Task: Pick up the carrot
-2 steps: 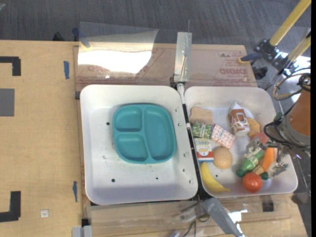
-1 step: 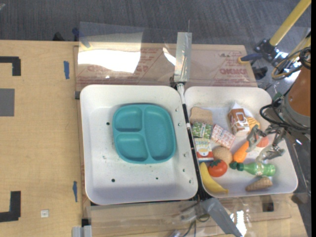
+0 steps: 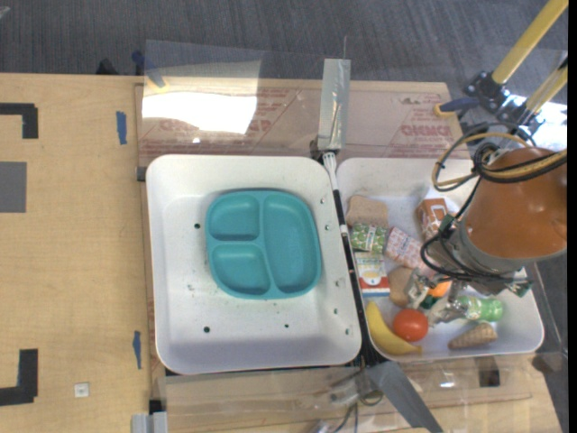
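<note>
The wooden table [image 3: 63, 242] lay bare along the left, with black corner marks and strips of blue tape at its edges. The left bin [image 3: 171, 269] held a teal divided plate [image 3: 264, 244] near its centre, with white floor open on all sides between the plate and the raised rim. Clear sheets behind the bins bore faint red printing, too blurred to be read. A narrow grey divider [image 3: 334, 106] rose behind the seam where the two bins met.

The right bin [image 3: 532, 332] was crowded. A brownish packet [image 3: 367, 209] lay toward its back, a green-printed packet [image 3: 368, 238] just in front of it, and a white carton with an orange label [image 3: 373, 282] nearer still; no lettering on them was legible. A banana [image 3: 386, 332] curved along the near left corner, touching a red tomato [image 3: 410, 325]. The carrot [image 3: 439, 288], seen as a small bright orange piece, lay directly beneath the gripper [image 3: 433, 294], between the tomato and a green bottle [image 3: 482, 309]. A tan, cone-shaped item [image 3: 473, 336] lay by the near rim. The orange-banded arm [image 3: 518, 210] covered the right portion of the bin, leaving little free room there. Whether the fingers were spread or pinching the carrot could not be told.
</note>
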Available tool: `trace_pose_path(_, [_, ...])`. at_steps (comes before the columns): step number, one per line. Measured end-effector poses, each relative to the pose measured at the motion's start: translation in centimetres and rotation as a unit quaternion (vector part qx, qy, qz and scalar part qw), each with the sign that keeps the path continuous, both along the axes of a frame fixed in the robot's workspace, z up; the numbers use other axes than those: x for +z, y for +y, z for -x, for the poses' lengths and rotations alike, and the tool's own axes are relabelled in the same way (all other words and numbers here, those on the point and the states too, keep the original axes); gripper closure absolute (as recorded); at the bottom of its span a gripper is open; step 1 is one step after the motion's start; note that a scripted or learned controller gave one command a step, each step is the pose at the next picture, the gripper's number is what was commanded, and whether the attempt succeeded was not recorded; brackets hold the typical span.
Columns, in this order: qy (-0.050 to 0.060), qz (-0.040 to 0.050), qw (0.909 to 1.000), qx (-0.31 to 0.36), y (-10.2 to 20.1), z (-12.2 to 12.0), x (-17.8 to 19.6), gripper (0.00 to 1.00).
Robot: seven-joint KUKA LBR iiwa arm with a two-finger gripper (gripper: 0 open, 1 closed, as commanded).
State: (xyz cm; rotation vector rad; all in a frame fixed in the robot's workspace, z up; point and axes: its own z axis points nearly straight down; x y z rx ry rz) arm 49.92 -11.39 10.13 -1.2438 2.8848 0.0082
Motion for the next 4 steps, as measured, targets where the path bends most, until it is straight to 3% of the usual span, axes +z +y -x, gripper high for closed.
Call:
trace_pose_path(1, [-0.007,0.002,0.9883,0.152,5.0,-0.3,11.3,1.0])
trace_pose_path(2, [-0.007,0.0041,0.9696,0.244,1.0,1.7,25.3,1.0])
trace_pose_path(3, [-0.005,0.0033,0.9299,0.368,-9.9,0.1,33.0,1.0])
trace_pose_path(4, [-0.005,0.0018,0.9289,0.37,-9.7,0.1,32.9,0.0])
